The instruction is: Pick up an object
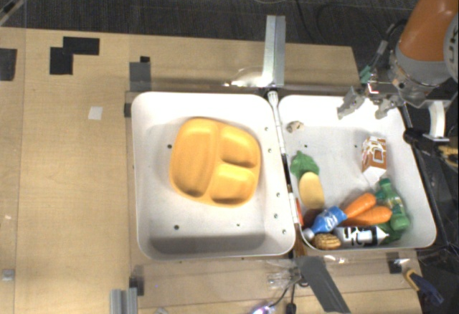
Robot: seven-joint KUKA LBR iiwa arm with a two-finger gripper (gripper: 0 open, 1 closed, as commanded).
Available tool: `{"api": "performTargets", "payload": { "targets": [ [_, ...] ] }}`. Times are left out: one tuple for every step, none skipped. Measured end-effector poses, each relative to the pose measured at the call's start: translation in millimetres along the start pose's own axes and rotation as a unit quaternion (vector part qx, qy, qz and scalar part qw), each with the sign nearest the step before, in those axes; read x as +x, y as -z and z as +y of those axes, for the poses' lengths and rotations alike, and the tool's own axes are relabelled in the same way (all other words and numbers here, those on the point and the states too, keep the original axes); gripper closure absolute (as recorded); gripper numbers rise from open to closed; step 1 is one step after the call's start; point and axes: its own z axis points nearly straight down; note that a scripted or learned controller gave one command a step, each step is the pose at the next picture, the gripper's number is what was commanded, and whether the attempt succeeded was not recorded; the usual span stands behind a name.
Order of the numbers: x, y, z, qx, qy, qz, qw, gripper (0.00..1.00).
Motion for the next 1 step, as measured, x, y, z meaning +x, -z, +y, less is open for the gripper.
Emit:
{"api": "performTargets", "payload": {
  "targets": [
    [-55.8, -32.4, -22.1, 0.0, -0.002, -0.001, 1.0, 0.0]
  ]
}}
